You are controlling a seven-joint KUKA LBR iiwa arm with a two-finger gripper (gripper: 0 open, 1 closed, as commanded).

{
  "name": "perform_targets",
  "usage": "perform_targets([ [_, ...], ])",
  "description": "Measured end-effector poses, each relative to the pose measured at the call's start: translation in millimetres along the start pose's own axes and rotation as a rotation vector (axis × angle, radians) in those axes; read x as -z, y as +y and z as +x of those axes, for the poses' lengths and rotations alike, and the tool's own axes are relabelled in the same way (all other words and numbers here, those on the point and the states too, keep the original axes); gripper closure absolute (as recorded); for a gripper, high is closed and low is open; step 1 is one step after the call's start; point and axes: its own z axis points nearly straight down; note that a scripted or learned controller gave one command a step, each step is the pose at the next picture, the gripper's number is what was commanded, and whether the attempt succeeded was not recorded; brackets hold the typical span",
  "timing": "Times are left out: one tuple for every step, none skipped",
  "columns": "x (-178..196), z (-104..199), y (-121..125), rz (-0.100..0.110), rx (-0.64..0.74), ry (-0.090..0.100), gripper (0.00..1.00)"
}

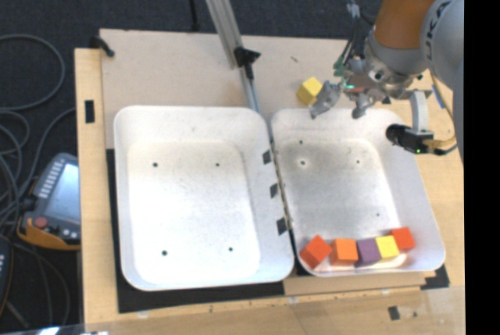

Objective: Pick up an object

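The gripper (339,101) is hanging with its fingers spread and nothing between them, over the far rim of the right bin (406,169). A yellow cube (310,90) is sitting just beside its left finger, outside that bin on the bench. The other blocks (359,249) are lining that bin's near wall, well apart from the gripper, so a descent here is probably risking closing on air or knocking the cube farther off.

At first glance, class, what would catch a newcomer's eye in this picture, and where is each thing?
First, the arm's orange band at upper right, above the gripper at the far rim of the right bin. Next, a row of coloured blocks along that bin's near wall, and a lone yellow block on the bench just beyond the bins.
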Motion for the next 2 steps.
perform_targets([
  [-20,29,-64,0.006,-0.003,0.001,0.0],
  [-45,36,-165,0.007,-0.005,0.001,0.0],
])
